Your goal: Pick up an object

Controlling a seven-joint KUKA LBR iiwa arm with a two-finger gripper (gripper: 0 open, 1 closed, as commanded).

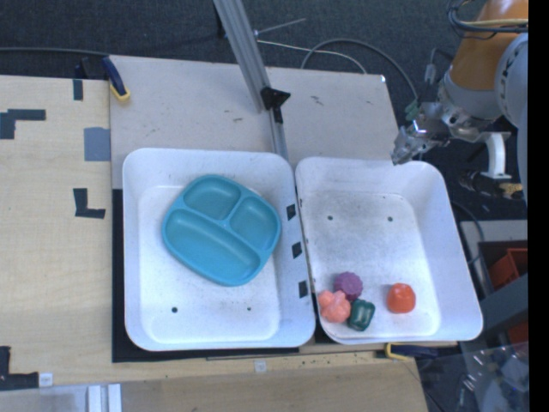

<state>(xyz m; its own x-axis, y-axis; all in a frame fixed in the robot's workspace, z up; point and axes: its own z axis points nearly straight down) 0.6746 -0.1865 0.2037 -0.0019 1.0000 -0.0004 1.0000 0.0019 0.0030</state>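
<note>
- Gripper (403, 154) position: we see it at the far right corner of the right bin (446, 197), just over the rim, hanging from the grey arm (485, 67) with its orange band.
- Gripper state: we cannot tell whether it is released or clenched; the tip is small and dark against the bench. We see nothing carried under it.
- Candidate objects: four small items sit clustered along the near edge of the right bin. We identify a purple piece (347, 283), a pink-orange piece (334, 305) touching it toward the near left corner, a dark green piece (361, 314) just beside both, and a red-orange piece (401, 298) set a little apart toward the near right.
- Governing relation: the cluster lies across the whole depth of the bin from the gripper, toward the near edge and slightly toward the bin's left wall. We judge that the coming move calls for a long travel along that diagonal before any descent.
- Long axis: none of the four items shows a clear long axis; each reads as a compact lump, so we judge wrist angle to matter little.
- Selection note: we judge the red-orange piece the cleanest target, since its neighbours crowd one another.
- Left bin (137, 230): it carries a blue divided plate (221, 228), well apart from the gripper.
- Markings: we find no readable brand, label or writing.
</note>
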